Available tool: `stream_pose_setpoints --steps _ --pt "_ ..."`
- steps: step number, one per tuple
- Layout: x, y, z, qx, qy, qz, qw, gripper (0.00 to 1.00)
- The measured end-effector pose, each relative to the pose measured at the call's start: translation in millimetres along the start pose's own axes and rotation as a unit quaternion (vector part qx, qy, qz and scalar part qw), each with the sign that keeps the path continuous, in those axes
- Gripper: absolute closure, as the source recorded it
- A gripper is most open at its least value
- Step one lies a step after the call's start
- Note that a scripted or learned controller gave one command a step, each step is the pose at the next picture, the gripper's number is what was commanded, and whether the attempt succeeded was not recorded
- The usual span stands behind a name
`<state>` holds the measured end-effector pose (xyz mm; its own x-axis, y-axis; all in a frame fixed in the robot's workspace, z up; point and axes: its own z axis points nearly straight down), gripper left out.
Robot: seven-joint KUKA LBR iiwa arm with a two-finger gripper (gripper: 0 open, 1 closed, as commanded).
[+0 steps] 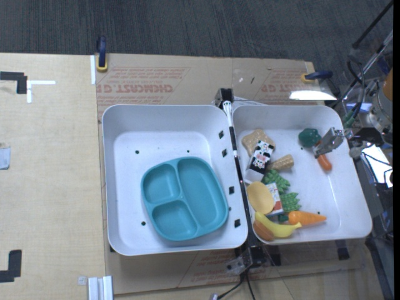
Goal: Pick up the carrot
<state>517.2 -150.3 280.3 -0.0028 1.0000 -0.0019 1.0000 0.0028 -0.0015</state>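
Camera view: the wooden bench (50, 199) carries a sheet of printed cardboard (156, 80), and on it stand the two white bins, touching along their inner walls.

The left bin (125, 124) holds one thing, a teal divided plate (184, 199) with three compartments, lying flat towards the bin's near side.

The right bin (350, 211) holds a scatter of toy food. Along its near-left corner lies a yellow banana (278, 227). The carrot (307, 217) lies on its side just beside the banana, orange, with its pointed end towards the right. Above the banana sits a round yellow piece (260, 197), and next to that a bunch of green leafy vegetable (281, 189). Farther back, near the inner wall, a tan cracker (255, 140) lies partly under a small black-and-white cow-patterned carton (262, 157), with a short tan piece (282, 163) beside it.

The gripper (328, 144) hangs over the far-right part of this bin, well apart from the carrot. I cannot tell whether it is released or clenched. A dark green lump (308, 136) lies just to its left, and a small orange piece (324, 162) sits right below it; whether that piece is grasped cannot be made out.
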Motion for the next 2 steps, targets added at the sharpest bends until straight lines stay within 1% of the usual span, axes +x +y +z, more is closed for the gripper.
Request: stream_pose_setpoints --steps 1,2 --pt "24.0 -37.9 5.8 -0.001 0.000 -0.214 0.9768 0.00" --pt "-1.5 -38.2 139.3 -0.001 0.001 -0.355 0.9349 0.00"
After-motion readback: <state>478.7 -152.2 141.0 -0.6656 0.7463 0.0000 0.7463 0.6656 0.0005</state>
